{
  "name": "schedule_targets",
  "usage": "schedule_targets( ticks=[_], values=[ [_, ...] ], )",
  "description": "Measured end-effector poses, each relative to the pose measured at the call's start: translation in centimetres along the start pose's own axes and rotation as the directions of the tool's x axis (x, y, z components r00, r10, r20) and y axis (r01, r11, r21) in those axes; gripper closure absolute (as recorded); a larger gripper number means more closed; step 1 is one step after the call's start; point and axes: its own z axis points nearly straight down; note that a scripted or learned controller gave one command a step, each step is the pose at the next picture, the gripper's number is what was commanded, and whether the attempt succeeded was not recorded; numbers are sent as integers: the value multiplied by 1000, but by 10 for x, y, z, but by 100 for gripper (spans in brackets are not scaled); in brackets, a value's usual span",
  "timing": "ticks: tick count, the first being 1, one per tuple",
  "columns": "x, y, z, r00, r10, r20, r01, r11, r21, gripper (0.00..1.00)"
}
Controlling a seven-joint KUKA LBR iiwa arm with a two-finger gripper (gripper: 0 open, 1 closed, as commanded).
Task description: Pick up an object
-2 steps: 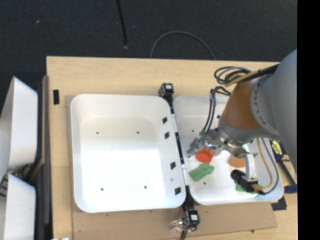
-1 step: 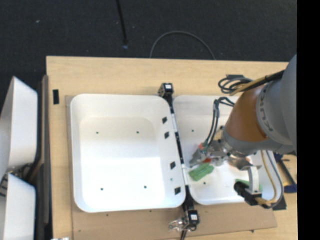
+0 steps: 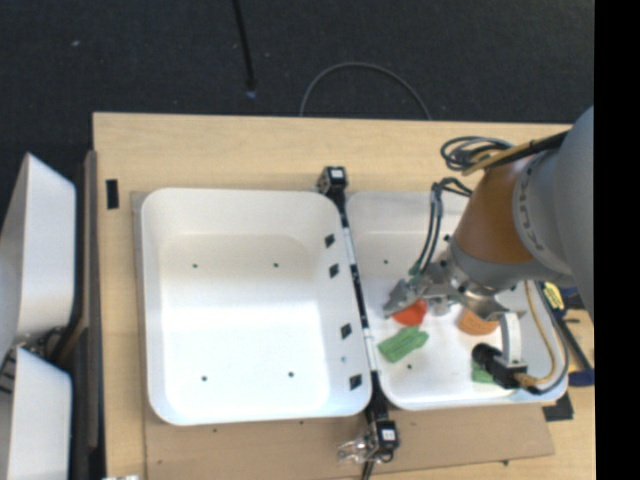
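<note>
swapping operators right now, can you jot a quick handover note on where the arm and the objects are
Claw: low inside the right bin, right over the red object. Whether it grips anything cannot be told from this view.
Objects, all in the right bin: the red object under the claw, a light green object just below it near the divider, an orange object under the wrist, a dark green object by the bottom right corner.
Left bin: bare white floor.
Done: arm is down at the objects.
Left: nothing is seen lifted yet; confirm a grasp on the red object and raise it.
</note>
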Motion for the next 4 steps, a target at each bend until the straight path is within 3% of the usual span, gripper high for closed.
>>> schedule_targets(
  ticks=[1,2,3,4],
  values=[
    [7,48,0,1000,-1,0,1,1000,-2,0],
    [9,-14,0,1000,4,-1,-4,1000,7,0],
    [6,-2,0,1000,0,-1,0,1000,2,0],
    [5,-1,-11,1000,0,0,0,1000,-1,100]
  ],
)
